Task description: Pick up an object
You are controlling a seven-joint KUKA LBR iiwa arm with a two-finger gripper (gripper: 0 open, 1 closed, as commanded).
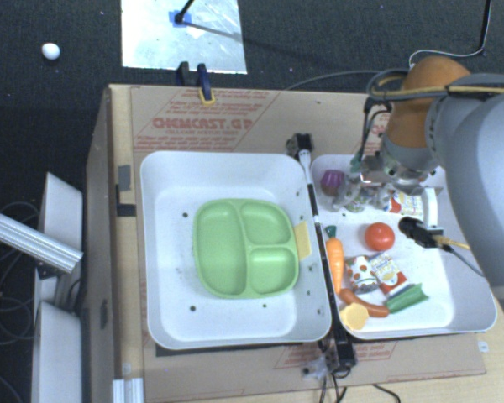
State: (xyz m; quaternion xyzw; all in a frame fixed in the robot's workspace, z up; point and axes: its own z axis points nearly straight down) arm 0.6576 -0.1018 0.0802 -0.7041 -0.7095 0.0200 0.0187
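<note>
The left bin (164,225) is holding 1 green 3-compartment plate (244,250), with a yellow block (303,240) lying at its right edge. The right bin (454,296) is holding a purple object (333,178), a red tomato (380,236), a carrot (335,259), a red-and-white packet (376,273), a green vegetable (406,298) and a yellow slice (354,316). The gripper (361,196) is hanging over the right bin's far end, just beside the purple object. Whether it is released or clenched cannot be told.
</note>
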